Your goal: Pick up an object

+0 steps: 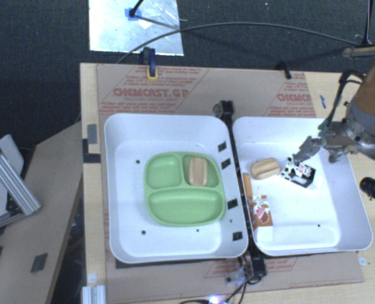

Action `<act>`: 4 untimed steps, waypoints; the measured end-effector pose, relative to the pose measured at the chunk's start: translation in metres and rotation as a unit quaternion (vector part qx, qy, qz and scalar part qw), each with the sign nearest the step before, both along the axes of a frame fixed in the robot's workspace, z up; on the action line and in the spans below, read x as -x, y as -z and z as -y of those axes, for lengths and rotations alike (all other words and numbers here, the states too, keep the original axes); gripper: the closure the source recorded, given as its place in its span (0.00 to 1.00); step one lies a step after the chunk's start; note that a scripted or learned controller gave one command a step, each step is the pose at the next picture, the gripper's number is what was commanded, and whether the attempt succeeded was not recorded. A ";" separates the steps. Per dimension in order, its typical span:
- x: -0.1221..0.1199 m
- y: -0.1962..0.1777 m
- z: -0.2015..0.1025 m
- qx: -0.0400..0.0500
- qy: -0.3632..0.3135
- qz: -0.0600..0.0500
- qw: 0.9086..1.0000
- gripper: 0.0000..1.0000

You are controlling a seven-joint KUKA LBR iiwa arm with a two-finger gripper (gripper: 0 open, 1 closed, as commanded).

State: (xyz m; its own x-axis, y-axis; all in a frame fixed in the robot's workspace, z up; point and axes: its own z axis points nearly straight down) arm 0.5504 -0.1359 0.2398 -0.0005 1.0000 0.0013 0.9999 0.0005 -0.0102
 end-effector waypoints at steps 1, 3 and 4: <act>-0.002 -0.006 0.000 0.001 -0.001 0.006 1.000 0.00; 0.003 0.086 -0.011 0.000 0.000 0.004 1.000 0.00; 0.007 0.149 -0.010 0.000 0.000 0.004 1.000 0.00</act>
State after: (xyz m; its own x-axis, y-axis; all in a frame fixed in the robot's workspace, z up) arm 0.5437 -0.1261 0.0909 -0.0004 1.0000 0.0010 1.0000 0.0004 -0.0030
